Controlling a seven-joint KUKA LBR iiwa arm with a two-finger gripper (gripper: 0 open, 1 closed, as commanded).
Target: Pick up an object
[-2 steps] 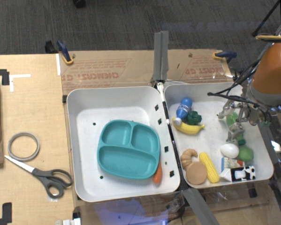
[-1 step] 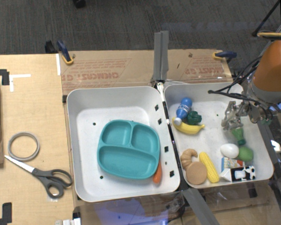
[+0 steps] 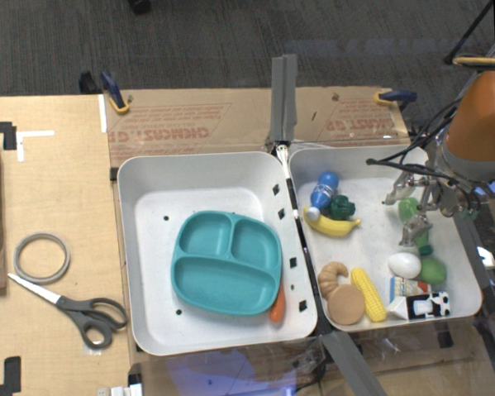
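Evidently the gripper (image 3: 416, 217) was hung low over the right bin (image 3: 370, 163), probably for a pick; jaw opening couldn't be told, nothing was seen held. Something green (image 3: 409, 208) was seen at the jaws, egg (image 3: 404, 265) just below, banana (image 3: 333, 224) further left.

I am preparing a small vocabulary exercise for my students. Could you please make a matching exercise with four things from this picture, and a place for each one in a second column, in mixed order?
Things:
1. teal divided plate
2. scissors
3. banana
4. corn cob

Places:
A. on the bench, left of both bins
B. front part of the right bin, beside the round bun
C. middle of the left bin
D. back part of the right bin, below the blue bottle

Pairs: 1-C, 2-A, 3-D, 4-B
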